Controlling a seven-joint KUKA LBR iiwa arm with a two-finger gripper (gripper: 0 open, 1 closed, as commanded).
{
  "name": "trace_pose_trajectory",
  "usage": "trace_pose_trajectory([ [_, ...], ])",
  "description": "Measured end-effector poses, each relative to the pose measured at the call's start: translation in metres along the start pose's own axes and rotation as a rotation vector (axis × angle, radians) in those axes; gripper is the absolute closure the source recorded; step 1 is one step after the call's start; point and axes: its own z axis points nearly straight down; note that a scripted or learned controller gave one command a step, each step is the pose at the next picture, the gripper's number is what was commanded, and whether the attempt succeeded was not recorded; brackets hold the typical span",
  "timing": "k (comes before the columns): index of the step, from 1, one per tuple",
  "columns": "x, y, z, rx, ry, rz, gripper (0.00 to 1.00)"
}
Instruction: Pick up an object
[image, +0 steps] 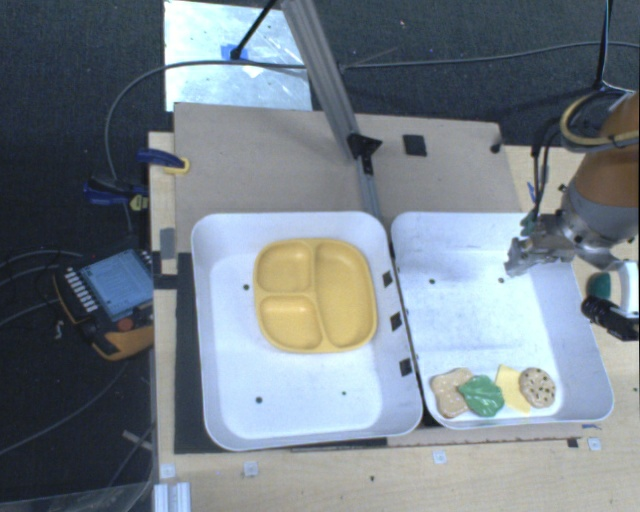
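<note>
Gripper (522, 256) hangs over right bin's (470, 300) upper right.

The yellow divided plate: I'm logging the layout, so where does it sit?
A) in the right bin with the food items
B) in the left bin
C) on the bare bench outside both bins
B: the yellow divided plate lies in the left bin, while the small food items cluster in the right bin.

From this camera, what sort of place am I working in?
Likely a robot lab bench: two white bins on a board, toy food, loose cables and clamps on dark carpet.
</note>
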Motion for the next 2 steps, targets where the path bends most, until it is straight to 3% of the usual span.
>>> trace_pose_trajectory([
  [2,-0.004,0.000,-0.093,0.000,0.000,-0.001,1.00],
])
